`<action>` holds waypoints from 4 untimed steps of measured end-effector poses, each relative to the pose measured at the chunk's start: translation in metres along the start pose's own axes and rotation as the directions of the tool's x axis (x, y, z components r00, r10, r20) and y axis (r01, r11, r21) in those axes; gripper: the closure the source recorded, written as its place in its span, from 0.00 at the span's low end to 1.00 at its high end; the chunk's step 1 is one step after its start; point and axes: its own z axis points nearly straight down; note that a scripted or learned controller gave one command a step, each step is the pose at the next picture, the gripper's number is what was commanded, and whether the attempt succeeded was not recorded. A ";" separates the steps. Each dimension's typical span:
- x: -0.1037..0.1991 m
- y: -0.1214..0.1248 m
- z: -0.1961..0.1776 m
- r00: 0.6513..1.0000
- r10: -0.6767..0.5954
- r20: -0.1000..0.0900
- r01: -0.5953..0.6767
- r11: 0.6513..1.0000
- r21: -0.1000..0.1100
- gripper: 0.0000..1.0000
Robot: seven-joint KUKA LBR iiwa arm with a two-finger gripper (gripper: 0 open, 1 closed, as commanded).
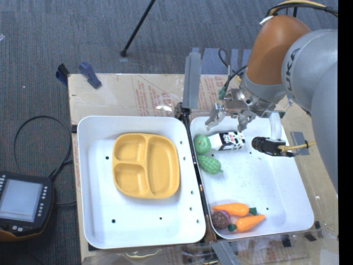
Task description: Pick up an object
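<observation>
The pincer (228, 123) hangs with fingers spread apart and nothing between them, over the right bin (276, 197) just above a small carton (231, 141). Beside the carton lie a green ball (202, 144) and a pickle (209, 164). Two carrots (238, 215) rest near the bin's front.

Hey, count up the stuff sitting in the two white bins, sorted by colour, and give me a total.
Yellow: 1, the divided plate in the left bin.
Green: 2, a round green piece and a bumpy green piece in the right bin.
Orange: 2, carrots.
Dark reddish: 1, a small round piece.
White with black print: 1, a small carton.
Total: 7
</observation>
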 end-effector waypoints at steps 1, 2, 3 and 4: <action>-0.086 -0.008 0.131 0.971 0.238 0.000 -0.238 0.971 0.004 0.00; -0.133 0.008 0.039 0.981 0.194 -0.001 -0.194 0.981 -0.009 0.00; -0.137 0.012 0.115 0.987 0.161 -0.004 -0.161 0.987 -0.005 0.00; -0.135 0.012 0.105 0.987 0.158 -0.010 -0.158 0.987 0.004 1.00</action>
